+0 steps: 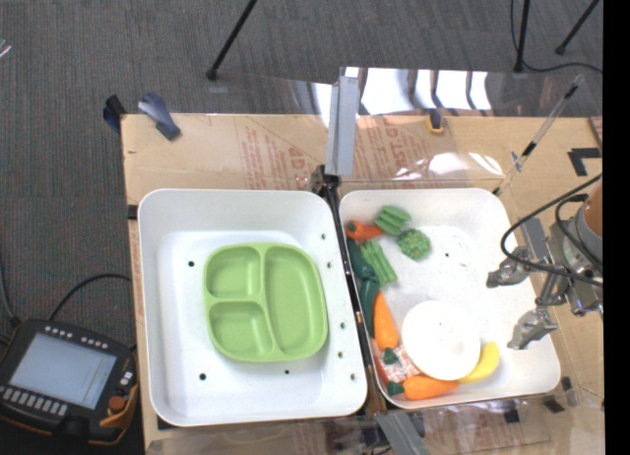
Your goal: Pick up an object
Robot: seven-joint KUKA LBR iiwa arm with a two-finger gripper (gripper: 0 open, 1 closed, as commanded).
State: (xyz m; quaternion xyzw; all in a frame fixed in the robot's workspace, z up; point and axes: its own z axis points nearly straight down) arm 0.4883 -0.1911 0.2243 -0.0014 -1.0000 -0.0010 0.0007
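Item 1, gripper (520, 303): you see its fingers (504, 275) spread wide apart over the right edge of the right bin (492, 209), gripping nothing and touching nothing.

Item 2, right bin contents: white round plate (441, 338) near the front, a yellow banana (484, 363) tucked beside it, orange carrots (385, 321) and green vegetables (376, 260) along the left wall, a green bumpy piece (414, 243) further back.

Item 3, left bin (177, 217): green divided tray (265, 301).

Item 4, writing: red print on the bench (246, 153) cardboard, too faint for you to read.
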